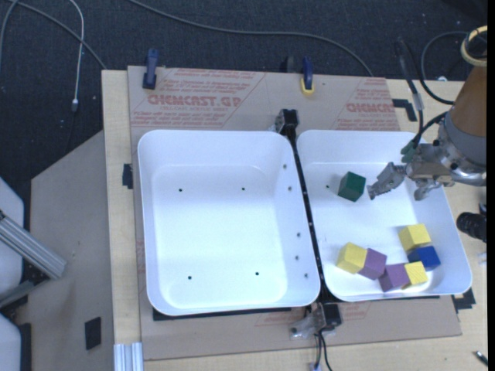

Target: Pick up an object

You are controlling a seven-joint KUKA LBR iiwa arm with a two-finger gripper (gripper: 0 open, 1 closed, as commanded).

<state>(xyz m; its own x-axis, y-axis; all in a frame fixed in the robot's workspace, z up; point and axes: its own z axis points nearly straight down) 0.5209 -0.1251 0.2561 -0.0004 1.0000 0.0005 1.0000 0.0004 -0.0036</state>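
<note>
Reaching in from the right, the tool hangs over the right bin, its two fingers spread apart with nothing between them. One finger points toward the green cube, just beside it but not touching.

Nearest the camera, along the front wall of that bin, lies a cluster of small blocks: a yellow cube touching a purple cube, then a second purple block pressed against a small yellow block. Just behind these sit a blue cube and, touching it on the far side, another yellow cube.

Farther back, alone near the middle of the bin, sits the green cube, well apart from the cluster.

To the left, the left bin stands side by side with the right one, their inner rims touching.

Both bins rest on a brown board on the surface. At the far edge, printed cardboard is held by a blue clamp and a second clamp with a yellow tip. Beyond, a grey cable loops across the dark floor.
</note>
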